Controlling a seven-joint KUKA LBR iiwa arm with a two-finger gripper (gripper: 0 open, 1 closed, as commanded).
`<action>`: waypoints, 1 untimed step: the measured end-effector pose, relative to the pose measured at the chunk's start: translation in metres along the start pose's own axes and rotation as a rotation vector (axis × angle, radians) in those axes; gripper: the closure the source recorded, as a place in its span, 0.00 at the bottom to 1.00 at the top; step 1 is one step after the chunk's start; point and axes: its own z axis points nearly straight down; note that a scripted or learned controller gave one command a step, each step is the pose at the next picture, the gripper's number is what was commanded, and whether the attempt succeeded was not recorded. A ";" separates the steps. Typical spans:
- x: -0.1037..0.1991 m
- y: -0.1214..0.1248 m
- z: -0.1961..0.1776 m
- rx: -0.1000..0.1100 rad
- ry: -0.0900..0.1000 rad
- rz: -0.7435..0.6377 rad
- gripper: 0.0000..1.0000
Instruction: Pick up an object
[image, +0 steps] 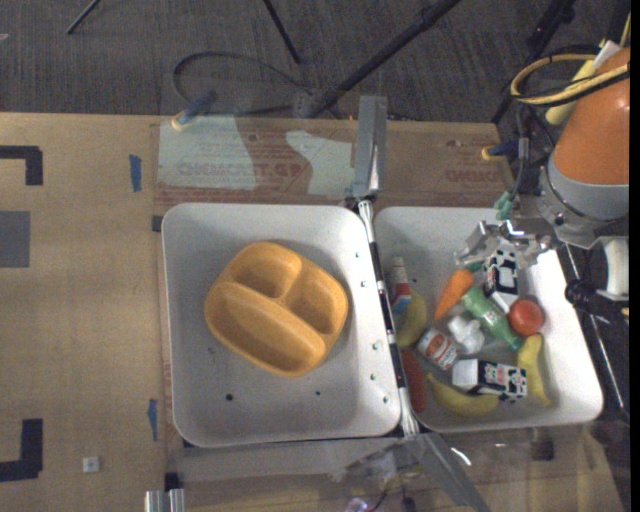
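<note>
Nearest the lens, along the bottom edge, runs the bench's (80, 300) pale wooden top, flat and matte, marked with black tape corners and small blue tape strips at the left.

Left of centre sits the left bin (190, 240), a shallow white tray with rounded corners and a smooth, slightly glossy floor. Lying in it, tilted on a diagonal, is an orange divided plate (277, 307) of hard moulded plastic, with one long compartment and two smaller rounded ones.

A metal rail (368, 150) stands between the two trays at their far edge.

Just beside it, the right bin (585, 390) holds a crowded heap. A slim bottle with a red cap (400, 280) lies against the left wall, touching a yellow banana-shaped toy (412, 320). Next comes a tapered orange carrot (453, 293), then a small round can (437, 347), a green bottle (490, 312) and a glossy red tomato (526, 317). Along the near wall lie a second banana (465, 400), a boxy black-and-white milk carton (495, 379) and a curved yellow piece (533, 365) on the right.

Over the far part of this heap hangs the gripper (508, 243), metal-framed, beneath the grey wrist and the arm's smooth orange band (595, 140). Another cow-patterned carton (502, 272) lies directly under it; whether the fingers are spread or pressed together cannot be told.
</note>
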 end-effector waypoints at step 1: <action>-0.004 0.016 0.121 0.000 0.000 -0.144 0.00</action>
